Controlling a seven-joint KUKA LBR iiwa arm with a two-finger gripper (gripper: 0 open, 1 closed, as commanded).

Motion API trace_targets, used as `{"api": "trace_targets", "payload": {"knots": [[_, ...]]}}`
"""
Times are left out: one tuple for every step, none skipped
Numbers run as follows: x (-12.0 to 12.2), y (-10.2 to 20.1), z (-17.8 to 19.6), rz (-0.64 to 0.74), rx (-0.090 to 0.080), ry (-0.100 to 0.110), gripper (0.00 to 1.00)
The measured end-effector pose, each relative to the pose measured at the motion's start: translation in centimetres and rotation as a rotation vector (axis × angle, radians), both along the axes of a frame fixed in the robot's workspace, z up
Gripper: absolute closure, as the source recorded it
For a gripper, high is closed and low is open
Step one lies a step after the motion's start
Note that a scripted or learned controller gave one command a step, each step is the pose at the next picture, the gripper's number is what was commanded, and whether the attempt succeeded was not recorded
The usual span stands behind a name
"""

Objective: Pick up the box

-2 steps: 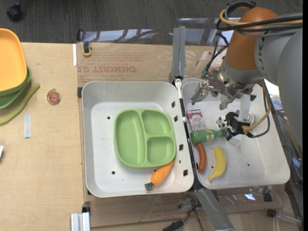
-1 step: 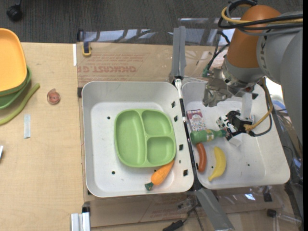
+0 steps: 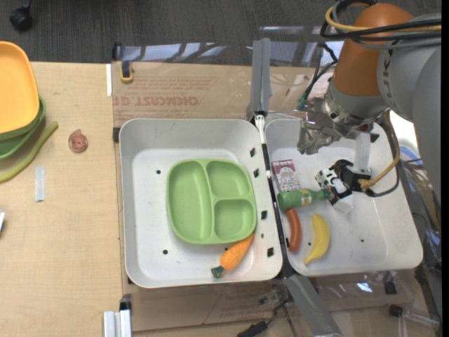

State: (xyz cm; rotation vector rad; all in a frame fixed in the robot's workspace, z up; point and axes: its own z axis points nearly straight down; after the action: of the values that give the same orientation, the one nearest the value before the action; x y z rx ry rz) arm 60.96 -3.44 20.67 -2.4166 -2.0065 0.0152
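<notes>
Grey arm [image 3: 414, 76] bent low above the box [image 3: 284, 175].

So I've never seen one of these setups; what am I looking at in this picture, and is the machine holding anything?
One camera fixed above a bench looks down at a slant. The grey and orange shape at upper right is a robot arm; its hand hangs over the right white bin, and I cannot tell whether it grips anything. That bin holds a small box, the thing to be picked up, lying near the left wall, plus a green bottle, a sausage and a banana. The left white bin holds a green divided plate with a toy carrot at its lower edge.
</notes>
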Motion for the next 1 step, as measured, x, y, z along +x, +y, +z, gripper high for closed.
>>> {"api": "trace_targets", "payload": {"knots": [[2.00,10.74,0.08,-0.007,0.004,-0.005,1.00]]}}
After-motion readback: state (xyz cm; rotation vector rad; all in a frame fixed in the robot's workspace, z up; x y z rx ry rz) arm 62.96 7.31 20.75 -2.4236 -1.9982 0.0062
